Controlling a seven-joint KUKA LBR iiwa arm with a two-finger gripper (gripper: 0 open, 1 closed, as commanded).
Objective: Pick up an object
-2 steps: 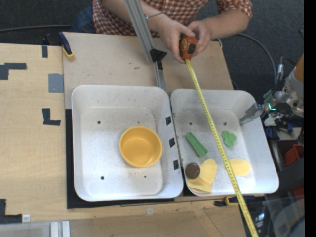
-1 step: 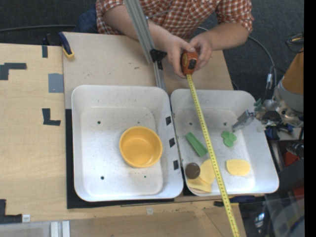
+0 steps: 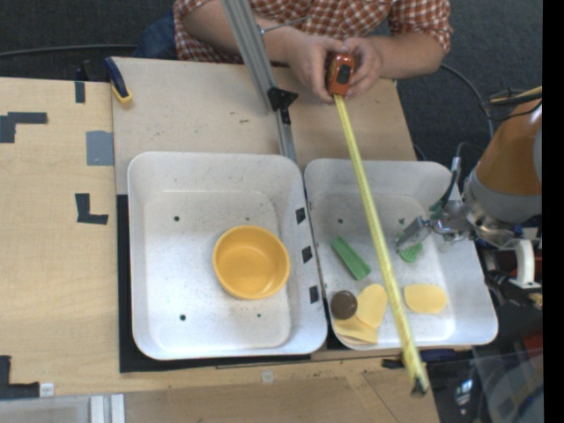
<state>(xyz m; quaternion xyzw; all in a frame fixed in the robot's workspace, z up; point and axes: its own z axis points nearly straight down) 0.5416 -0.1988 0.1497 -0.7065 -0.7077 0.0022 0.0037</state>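
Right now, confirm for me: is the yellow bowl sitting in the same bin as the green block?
No. The yellow bowl sits in the left bin, while the green block lies in the right bin.

Wooden bench (image 3: 53, 263), two white bins (image 3: 150, 236) side by side

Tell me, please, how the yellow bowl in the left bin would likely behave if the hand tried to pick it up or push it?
The yellow bowl looks like stiff plastic, so it is probably light and would keep its shape. It sits upright on the flat floor of the left bin, so a push would likely slide it, not tip it. Its smooth curved rim may slip.
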